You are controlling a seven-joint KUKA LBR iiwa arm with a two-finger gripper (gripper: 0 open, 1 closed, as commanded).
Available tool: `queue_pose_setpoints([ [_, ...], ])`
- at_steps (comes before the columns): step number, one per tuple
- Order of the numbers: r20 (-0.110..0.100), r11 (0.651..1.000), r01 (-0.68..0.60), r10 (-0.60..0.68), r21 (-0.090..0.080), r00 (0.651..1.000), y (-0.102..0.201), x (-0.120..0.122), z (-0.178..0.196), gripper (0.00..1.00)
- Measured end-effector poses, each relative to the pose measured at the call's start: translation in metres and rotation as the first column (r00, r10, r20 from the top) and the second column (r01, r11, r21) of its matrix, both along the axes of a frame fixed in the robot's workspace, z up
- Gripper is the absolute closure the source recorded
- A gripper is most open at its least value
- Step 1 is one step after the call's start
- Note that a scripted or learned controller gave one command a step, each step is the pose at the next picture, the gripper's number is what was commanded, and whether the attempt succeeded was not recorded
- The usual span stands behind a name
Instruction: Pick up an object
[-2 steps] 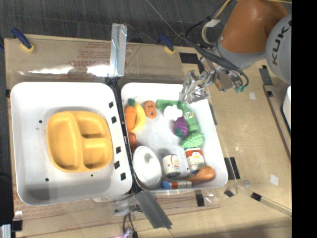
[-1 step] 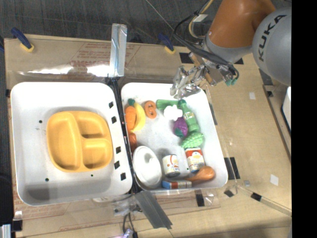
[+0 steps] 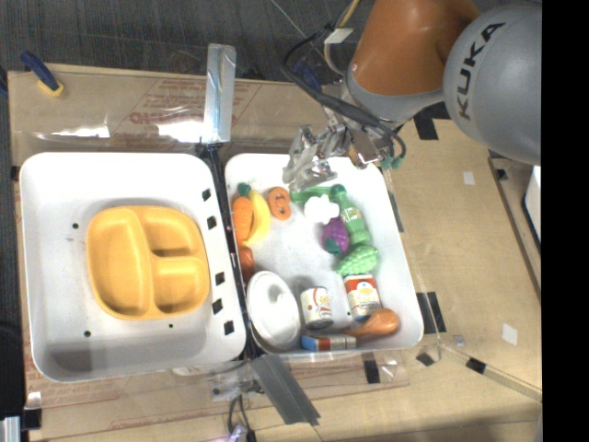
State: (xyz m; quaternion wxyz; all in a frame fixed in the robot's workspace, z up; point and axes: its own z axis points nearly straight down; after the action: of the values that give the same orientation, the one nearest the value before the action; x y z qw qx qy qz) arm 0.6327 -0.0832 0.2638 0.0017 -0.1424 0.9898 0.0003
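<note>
My gripper hangs over the far rim of the right bin, its metal fingers apart with nothing between them. Just below it lie a green toy, a white piece and a small orange-red toy. Along the bin's left side sit a carrot and a yellow banana. In the middle are a purple toy and a green leafy piece. At the near end sit a white bowl and two small cans.
The left bin holds a yellow divided tray. A brown sausage-like toy and a marker lie by the right bin's near wall. Cables and the orange wrist band rise above the gripper.
</note>
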Motion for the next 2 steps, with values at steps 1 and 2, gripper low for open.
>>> queue_pose_setpoints([
  [1,0.002,1.0,-0.002,0.002,-0.002,1.0,0.0,0.001,0.011,1.0],
  [2,-0.006,1.0,-0.001,0.001,0.0,1.0,0.014,0.011,-0.028,1.0],
])
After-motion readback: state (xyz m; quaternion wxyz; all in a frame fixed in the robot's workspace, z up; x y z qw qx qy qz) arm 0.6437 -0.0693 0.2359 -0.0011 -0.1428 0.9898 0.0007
